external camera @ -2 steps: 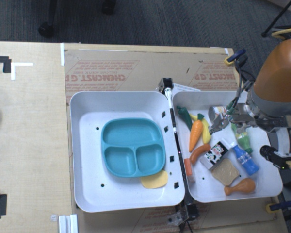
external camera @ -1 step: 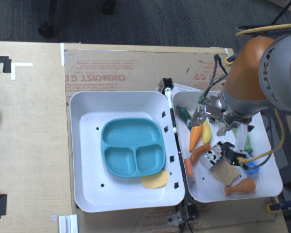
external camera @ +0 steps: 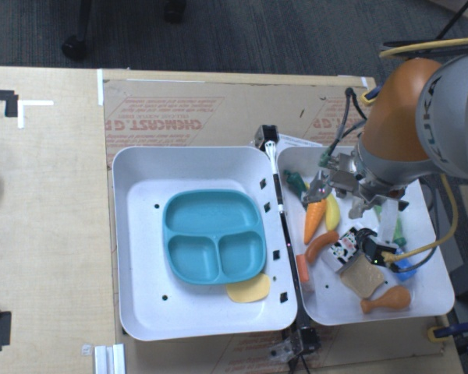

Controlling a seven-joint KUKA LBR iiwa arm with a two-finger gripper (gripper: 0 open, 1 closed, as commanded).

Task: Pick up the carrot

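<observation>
Approach step in hand, jaws [external camera: 337, 195] poised right of centre frame, open or closed impossible to tell, carrot [external camera: 314, 219] lying just beside in the right bin [external camera: 441, 275], calling next for a descent astride it.

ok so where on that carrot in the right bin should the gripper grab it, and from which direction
Probably mid-body, from straight above. The carrot lies lengthwise, tapering toward its lower tip, so closing across the thicker middle looks safest. A yellow piece crowds its right side and the gripper sits at its top end.

Fixed overhead camera, slanted down on two white bins [external camera: 132, 287], mid-distance
</observation>
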